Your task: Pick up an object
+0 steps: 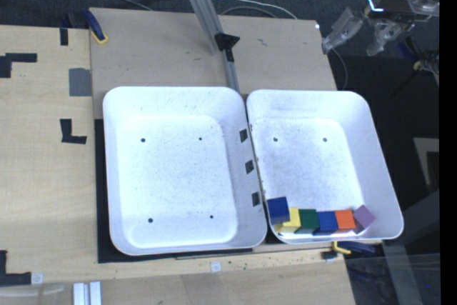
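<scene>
Several small blocks lie in a row along the near edge of the right bin (pixel 357 146): a blue block (pixel 277 208) atop a yellow one (pixel 289 225), then a green block (pixel 308 220), another blue block (pixel 327 222), an orange block (pixel 345 220) and a purple block (pixel 363 216). My gripper (pixel 357 36) hangs at the top right, beyond the right bin's far corner and well above the bench. Its two fingers are spread apart with nothing between them.
The left bin (pixel 171 168) sits beside the right one. A slanted metal pole (pixel 203 3) rises from the bench behind the bins. Cables run along the back. Black tape marks lie on the wooden bench at left.
</scene>
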Controlling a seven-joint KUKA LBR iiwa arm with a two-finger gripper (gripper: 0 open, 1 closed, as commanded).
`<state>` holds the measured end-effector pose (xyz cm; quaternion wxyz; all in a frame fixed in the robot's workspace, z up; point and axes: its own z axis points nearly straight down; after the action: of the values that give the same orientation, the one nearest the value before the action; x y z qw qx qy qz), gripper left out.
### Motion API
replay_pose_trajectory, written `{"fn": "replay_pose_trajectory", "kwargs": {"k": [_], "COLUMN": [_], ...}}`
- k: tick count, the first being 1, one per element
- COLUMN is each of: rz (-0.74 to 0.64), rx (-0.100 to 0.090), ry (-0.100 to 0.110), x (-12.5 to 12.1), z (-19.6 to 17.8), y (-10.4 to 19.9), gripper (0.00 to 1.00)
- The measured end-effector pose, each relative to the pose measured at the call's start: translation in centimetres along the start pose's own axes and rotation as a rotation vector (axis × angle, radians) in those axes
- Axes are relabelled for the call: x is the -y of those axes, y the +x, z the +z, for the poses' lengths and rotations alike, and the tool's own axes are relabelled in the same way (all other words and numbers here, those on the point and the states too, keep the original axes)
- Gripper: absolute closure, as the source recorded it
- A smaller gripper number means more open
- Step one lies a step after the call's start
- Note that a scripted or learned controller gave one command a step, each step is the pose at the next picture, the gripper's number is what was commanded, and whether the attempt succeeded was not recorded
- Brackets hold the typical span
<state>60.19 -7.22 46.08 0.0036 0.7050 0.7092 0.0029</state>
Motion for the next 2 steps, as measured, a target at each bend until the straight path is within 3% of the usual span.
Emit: {"fn": "replay_pose_trajectory", "kwargs": {"k": [1,2], "rz": [0.002,0.007], "rx": [-0.001,-0.001], "ry": [0.000,0.009], "x": [2.4,9.4], "z": [-8.8,-8.4], "y": [2.4,0.9], "gripper": [0.00,0.00]}}
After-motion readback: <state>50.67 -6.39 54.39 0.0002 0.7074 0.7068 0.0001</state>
